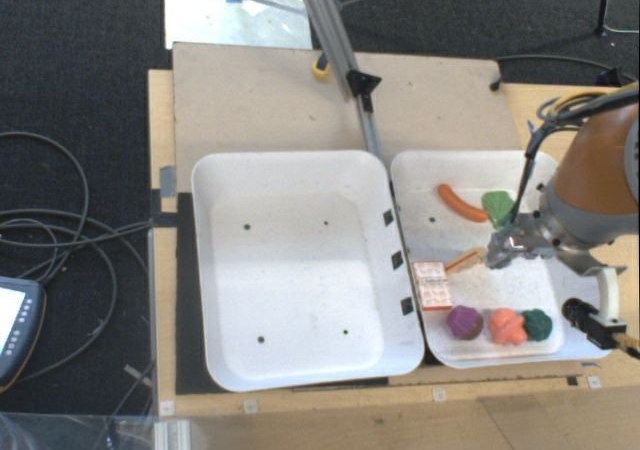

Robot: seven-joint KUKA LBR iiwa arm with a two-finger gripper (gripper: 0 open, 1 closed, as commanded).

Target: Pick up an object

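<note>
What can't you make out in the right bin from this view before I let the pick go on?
- Gripper: small and blurred; whether it is open or shut cannot be told.
- Green object: its right side is covered by the arm's cable and wrist.
- Tan stick: its right end meets the gripper; contact or a grip cannot be judged.
- Small box: its print is too small to read.
- Right bin: its right rim is hidden under the arm.

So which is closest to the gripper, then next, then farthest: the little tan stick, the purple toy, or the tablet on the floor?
Seen from the camera above, starting from the gripper:
1. Tan stick, just beside it in the right bin.
2. Purple toy, nearer the bin's front edge.
3. Tablet, far away on the floor past the left bin.
</note>
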